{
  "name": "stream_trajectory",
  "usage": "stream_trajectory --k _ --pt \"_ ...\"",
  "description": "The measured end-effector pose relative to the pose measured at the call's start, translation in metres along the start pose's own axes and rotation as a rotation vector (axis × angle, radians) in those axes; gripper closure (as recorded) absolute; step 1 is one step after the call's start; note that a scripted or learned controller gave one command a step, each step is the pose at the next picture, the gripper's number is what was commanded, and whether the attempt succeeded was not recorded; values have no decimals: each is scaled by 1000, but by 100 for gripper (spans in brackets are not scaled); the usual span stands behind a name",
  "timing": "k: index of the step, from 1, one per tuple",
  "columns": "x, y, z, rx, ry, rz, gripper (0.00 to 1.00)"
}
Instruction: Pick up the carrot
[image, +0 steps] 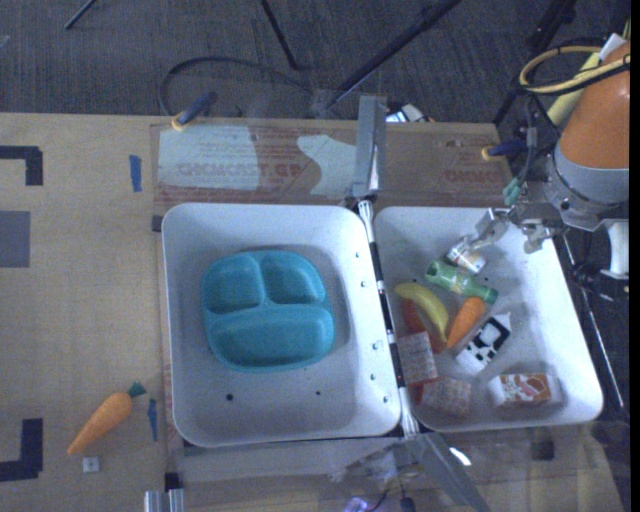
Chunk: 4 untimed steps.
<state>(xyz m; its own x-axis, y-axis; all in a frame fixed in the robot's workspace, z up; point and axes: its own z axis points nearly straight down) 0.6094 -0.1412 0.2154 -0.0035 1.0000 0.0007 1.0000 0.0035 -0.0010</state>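
Note:
An orange carrot (465, 321) lies tilted in the middle of the right bin (572, 330), between a yellow banana (428, 306) and a black-and-white carton (487, 343). A second carrot (100, 421) with a green top lies on the bench, outside the bins at the lower left. My gripper (506, 238) hangs over the far part of the right bin, up and to the right of the bin's carrot. It is open, with nothing between its fingers. One finger (478, 240) reaches down toward a green bottle (460, 279).
The left bin (190, 390) holds a blue divided plate (268, 308). In the right bin also lie a red bottle (417, 340), a pinkish packet (447, 396) and an orange-and-white carton (524, 388). A metal divider (368, 160) stands between the bins at the back.

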Motion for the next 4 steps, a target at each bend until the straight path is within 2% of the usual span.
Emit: stream_trajectory --k 1,2,3,4 --pt "-38 -6 35 0 0 -111 0" --pt "-21 -39 129 -5 -1 -31 0" --pt "-62 -3 81 -3 -2 69 0" --pt "4 -22 129 -5 -1 -100 0"
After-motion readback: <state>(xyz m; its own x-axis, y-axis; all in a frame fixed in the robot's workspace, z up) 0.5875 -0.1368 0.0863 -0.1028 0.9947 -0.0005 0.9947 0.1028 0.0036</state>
